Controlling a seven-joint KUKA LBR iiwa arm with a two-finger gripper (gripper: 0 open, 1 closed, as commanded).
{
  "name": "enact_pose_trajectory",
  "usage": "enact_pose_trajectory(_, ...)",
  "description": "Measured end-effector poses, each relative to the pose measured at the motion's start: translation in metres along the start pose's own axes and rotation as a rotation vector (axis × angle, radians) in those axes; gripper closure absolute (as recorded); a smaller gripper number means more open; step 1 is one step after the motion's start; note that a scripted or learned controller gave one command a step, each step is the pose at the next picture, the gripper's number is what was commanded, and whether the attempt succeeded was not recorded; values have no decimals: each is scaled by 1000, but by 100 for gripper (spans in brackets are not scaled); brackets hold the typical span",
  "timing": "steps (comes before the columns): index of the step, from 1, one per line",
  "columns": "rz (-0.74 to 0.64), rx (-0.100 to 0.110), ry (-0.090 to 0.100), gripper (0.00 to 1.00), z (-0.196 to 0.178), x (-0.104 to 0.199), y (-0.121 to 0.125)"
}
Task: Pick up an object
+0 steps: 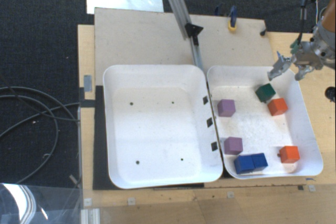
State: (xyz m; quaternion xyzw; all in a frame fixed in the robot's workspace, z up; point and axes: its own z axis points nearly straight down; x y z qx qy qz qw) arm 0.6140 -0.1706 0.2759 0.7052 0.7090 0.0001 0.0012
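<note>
- The gripper (287, 66) hangs over the top right corner of the right bin (307, 128), with its two fingers apart and nothing between them.
- The green block (265, 93) is the nearest thing to pick; it sits just below and to the left of the gripper, in the top part of that bin.
- An orange block (277, 106) touches the green block, or almost does, on its lower right side.
- Lower down are two purple blocks (226, 107), a blue block (250, 162) by the bottom wall, and a second orange one (289, 154) in the bottom right corner.
- The left bin (118, 113) is white with a few small dark dots on its floor.
- To do this step well, I think the gripper should move over the middle of the green block and then go straight down.
- The fingers should go on the two free sides, not on the side where the orange block is, or a finger may bump it.
- The bin wall is near, so the gripper should stay clear of the rim.
- It should close only when the block is well between the fingers, then lift slowly.
- I can read no words or labels on the blocks, the bins or the desk (136, 39).
</note>
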Motion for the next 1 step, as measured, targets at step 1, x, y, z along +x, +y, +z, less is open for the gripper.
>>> enact_pose_trajectory(1,0,4,1,0,94,-19,49)
